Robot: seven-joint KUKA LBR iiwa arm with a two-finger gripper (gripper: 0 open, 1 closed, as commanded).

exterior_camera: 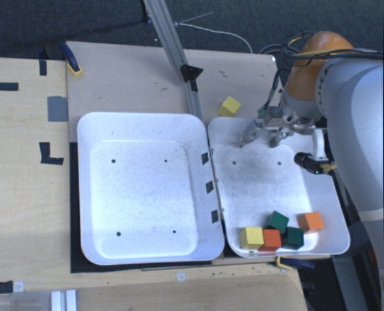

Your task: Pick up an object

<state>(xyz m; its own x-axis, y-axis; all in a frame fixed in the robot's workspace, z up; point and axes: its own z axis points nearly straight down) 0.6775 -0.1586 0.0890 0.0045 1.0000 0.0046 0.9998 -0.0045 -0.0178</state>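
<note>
Blocks first: your cluster of blocks (276, 230) sits at the right bin's (244, 167) six o'clock edge. Your gripper (264, 135) hovers at twelve o'clock, jaws spread, nothing between them. You're at the approach, I'd say; next, travel down and descend over one.

Even, soft lighting, faint shadows, slightly grainy and soft throughout.

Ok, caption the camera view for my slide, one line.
Arm's claw hovers at the right bin's far end; five blocks cluster at its near end, one yellow block outside on the bench.
</note>
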